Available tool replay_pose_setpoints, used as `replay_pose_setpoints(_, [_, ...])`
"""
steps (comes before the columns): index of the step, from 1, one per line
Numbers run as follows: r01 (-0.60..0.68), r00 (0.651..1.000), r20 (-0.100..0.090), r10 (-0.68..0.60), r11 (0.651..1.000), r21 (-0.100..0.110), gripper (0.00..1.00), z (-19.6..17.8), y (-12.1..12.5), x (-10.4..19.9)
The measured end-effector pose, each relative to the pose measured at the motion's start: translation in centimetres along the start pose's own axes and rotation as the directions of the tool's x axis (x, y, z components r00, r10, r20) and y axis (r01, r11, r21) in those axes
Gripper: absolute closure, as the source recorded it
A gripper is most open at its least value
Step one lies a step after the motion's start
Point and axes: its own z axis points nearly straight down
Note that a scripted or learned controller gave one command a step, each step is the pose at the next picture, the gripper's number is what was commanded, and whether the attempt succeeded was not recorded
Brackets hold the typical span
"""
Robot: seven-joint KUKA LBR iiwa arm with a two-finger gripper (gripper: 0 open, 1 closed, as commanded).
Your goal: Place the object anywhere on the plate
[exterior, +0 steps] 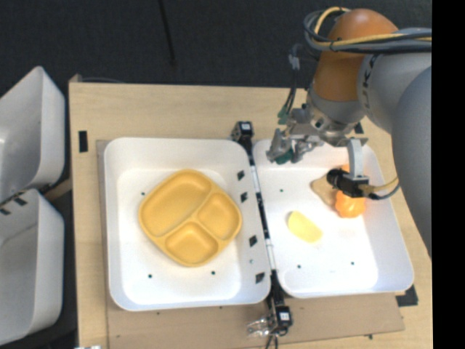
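Presently on the bench: two shallow white plastic bins, side by side. Left bin (123, 282): one yellow three-compartment plastic plate (190, 217), lying flat near centre, nothing on it. Right bin (378, 267): one pale yellow oblong object (304, 227) at centre, lying loose; one orange rounded object (349, 204) at 3 o'clock of it, just beside a black fitting. Gripper (285, 151): hangs over the right bin's 11 o'clock corner, well apart from both objects; whether open or closed cannot be told, and nothing is seen in it. Judgement: pick not yet made; the plate waits at 9 o'clock of the objects, across the bins' shared rim.
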Motion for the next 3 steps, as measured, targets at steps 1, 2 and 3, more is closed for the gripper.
replay_pose_setpoints(1, [0.000,1.000,0.000,0.000,1.000,0.001,1.00,0.1,-0.3,5.8])
replay_pose_setpoints(2, [0.002,1.000,-0.001,-0.002,1.000,-0.003,1.00,-1.9,-1.3,11.4])
replay_pose_setpoints(3, [0.000,1.000,0.001,0.000,1.000,-0.001,1.00,-1.3,-2.0,16.6])
